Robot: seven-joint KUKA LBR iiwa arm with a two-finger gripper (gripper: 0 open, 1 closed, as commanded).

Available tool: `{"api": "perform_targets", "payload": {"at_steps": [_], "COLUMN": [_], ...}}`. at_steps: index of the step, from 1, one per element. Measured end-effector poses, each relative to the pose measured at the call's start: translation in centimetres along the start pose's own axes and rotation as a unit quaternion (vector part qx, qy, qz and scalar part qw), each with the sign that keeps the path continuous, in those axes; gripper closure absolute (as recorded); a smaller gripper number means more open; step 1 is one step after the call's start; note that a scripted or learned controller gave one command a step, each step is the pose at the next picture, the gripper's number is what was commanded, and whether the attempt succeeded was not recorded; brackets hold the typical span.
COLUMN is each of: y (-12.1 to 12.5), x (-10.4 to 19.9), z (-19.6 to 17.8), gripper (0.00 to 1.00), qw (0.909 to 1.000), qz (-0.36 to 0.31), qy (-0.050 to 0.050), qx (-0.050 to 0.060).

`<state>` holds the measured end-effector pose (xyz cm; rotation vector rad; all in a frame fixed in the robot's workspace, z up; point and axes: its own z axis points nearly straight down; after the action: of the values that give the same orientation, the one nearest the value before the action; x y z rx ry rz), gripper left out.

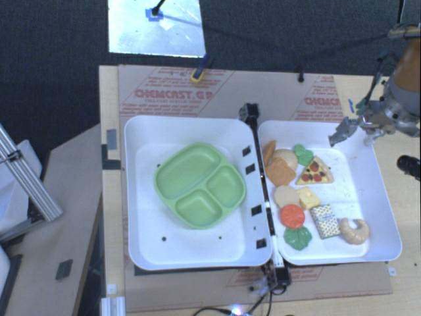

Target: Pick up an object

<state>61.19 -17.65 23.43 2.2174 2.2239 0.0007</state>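
Item for your pick: pizza slice (315, 171) in the right bin (378, 176), lying at about 8 o'clock from the hand (348, 130), whose fingers stand apart on nothing, among other toy foods; left bin (141, 176) holds a green divided plate (199, 185).

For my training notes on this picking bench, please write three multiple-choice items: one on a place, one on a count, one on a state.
1. Where does the green three-compartment plastic plate lie?
A. left white bin
B. right white bin
C. bare bench

2. How many pizza-slice toys are there?
A. one
B. two
C. three

3. Where is the gripper?
A. over the right bin's far corner
B. inside the plate
C. over the left bin

Answers:
1 A: the plate rests in the left bin.
2 A: only one triangular pizza-slice toy shows.
3 A: it hangs above that corner, nothing between its fingers.
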Motion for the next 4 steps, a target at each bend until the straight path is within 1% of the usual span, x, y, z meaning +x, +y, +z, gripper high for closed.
{"api": "perform_targets", "payload": {"at_steps": [1,2,3,4], "y": [-0.2,-0.1,0.1,0.1], "x": [0.1,0.1,0.2,0.1], "z": [6.1,10.0,14.9,13.8], "gripper": [0.0,0.0,0.0,1.0], "qw": [1.0,1.0,1.0,1.0], "qz": [0.0,0.001,0.001,0.001], "qy": [0.0,0.0,0.0,0.0], "qx": [0.001,0.0,-0.001,-0.003]}}
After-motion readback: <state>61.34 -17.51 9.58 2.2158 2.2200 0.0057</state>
